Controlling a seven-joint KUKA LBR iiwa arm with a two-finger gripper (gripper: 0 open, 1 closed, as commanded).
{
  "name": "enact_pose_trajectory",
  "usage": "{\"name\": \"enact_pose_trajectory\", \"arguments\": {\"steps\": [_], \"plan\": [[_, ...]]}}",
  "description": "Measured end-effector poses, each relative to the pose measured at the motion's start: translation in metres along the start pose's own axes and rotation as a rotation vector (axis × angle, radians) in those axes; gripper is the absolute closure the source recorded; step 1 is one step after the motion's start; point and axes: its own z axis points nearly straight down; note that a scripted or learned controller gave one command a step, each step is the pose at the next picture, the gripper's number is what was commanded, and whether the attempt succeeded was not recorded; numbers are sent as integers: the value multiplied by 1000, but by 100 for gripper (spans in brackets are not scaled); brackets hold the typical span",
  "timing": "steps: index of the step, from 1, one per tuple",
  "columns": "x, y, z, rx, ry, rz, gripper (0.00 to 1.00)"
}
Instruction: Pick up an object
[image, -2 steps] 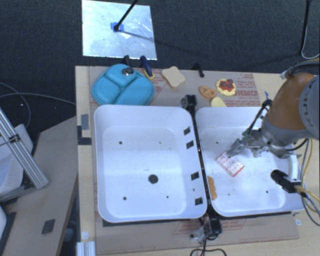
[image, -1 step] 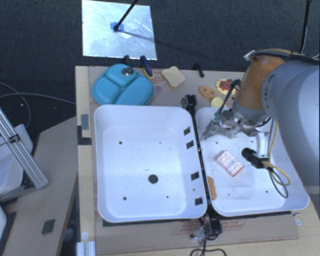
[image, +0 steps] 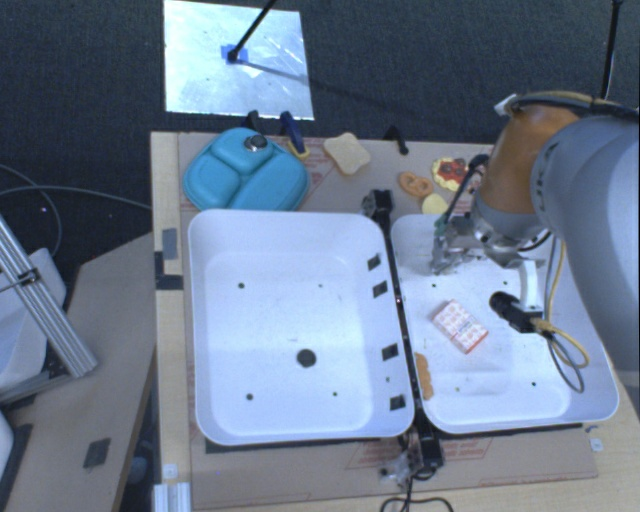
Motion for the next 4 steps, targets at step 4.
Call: {"name": "enact_pose_trajectory", "arguments": {"steps": [4], "plan": [[154, -153, -261, 1, 4, -3, 100]]}}
